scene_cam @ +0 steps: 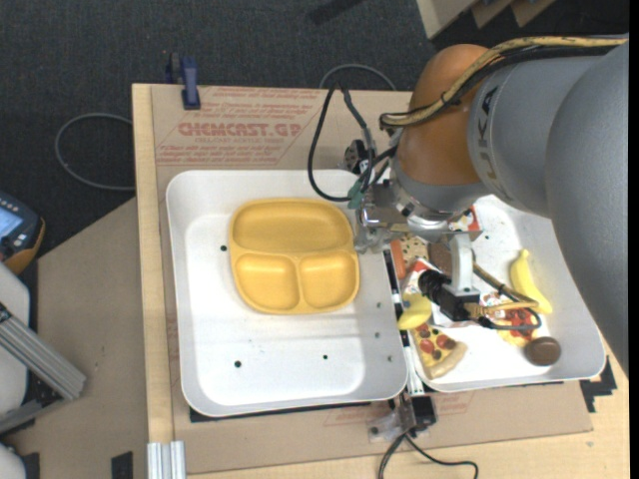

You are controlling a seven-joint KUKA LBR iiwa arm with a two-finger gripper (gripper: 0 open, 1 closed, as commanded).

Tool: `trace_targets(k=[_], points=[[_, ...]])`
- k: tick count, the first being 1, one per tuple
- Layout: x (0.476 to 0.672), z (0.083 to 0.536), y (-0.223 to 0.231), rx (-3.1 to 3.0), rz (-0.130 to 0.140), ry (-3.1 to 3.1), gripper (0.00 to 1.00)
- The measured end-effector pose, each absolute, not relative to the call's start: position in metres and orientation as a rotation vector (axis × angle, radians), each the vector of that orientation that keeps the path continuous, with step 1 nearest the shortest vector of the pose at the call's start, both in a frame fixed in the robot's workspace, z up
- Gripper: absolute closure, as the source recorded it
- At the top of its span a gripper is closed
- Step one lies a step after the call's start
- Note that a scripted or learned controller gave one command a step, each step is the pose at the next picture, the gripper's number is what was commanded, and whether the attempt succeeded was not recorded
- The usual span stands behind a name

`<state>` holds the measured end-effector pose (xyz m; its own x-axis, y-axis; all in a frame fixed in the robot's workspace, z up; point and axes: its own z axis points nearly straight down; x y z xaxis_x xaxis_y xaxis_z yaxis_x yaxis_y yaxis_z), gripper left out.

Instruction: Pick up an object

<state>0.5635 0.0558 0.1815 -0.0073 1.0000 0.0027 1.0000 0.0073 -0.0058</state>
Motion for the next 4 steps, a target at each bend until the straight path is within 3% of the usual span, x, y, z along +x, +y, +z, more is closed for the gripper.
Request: trace_targets(k=[1, 2, 3, 4], points=[[0.564, 0.184, 0.051, -2.220, 0.001, -2.221, 0.00], [0.518, 0.185, -0.040, -2.232, 0.008, -2.209, 0.00], [0.493, 0.105, -0.096, -2.234, -0.025, -2.244, 0.00], [0.549, 0.090, -0.134, -2.229, -0.018, -2.236, 0.00]])
